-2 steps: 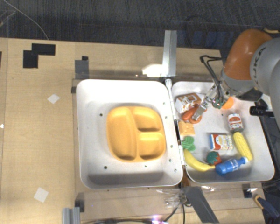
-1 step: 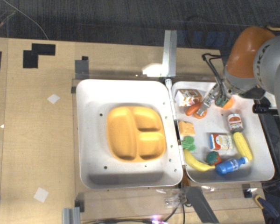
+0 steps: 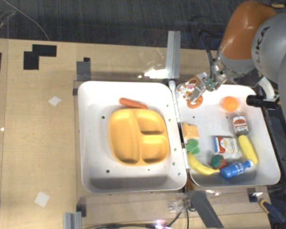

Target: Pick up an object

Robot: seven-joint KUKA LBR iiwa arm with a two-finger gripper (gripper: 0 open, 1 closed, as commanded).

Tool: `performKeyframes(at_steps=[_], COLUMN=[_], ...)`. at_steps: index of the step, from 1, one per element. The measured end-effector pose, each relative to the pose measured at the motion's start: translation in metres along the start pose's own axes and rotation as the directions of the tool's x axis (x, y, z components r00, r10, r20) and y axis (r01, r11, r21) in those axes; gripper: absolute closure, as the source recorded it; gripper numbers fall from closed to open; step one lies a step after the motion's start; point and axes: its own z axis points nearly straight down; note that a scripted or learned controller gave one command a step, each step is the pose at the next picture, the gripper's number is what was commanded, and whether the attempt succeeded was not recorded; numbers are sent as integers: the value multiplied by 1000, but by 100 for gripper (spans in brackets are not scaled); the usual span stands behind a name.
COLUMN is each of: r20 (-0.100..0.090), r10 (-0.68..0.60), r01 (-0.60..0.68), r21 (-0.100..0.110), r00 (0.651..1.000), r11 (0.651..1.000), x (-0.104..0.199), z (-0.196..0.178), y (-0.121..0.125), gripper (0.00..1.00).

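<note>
My gripper (image 3: 198, 93) hangs over the far left corner of the right bin (image 3: 267, 173). A small white packet with red and orange print (image 3: 187, 87) lies right beside it, by the bin's rim. I cannot tell whether the two touch. A flat red-orange piece (image 3: 194, 104) sits just below the gripper. Further right in the same bin lies an orange round object (image 3: 230, 103).
The right bin also holds a small can (image 3: 240, 124), a corn cob (image 3: 248, 148), a carton (image 3: 225, 144), a banana (image 3: 200, 166), a blue bottle (image 3: 235, 169), a green item (image 3: 191, 146) and a tan block (image 3: 190, 130). In the left bin (image 3: 93, 128) are a yellow divided plate (image 3: 137, 136) and a carrot (image 3: 132, 103).
</note>
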Motion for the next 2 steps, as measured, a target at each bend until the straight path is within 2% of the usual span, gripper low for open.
performKeyframes(at_steps=[1,2], r20=[-4,-3], r10=[527,763], r01=[-527,-762], r21=[-1,10], r00=[850,647], r11=[850,647], x=[41,118], z=[-69,-7], y=[17,-2], gripper=[100,100])
